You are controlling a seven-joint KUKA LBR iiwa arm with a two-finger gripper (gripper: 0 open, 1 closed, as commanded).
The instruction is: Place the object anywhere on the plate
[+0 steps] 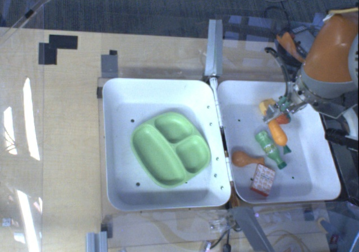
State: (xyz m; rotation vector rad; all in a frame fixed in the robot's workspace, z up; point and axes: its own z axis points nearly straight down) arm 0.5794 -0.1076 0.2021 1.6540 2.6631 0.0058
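the jaws (280,109) hang over the carrot (278,132) in the right bin (314,189), seemingly to grab it; their opening can't be told; green plate (170,149) waits

Grey arm (331,85) with a broad orange band (331,49).
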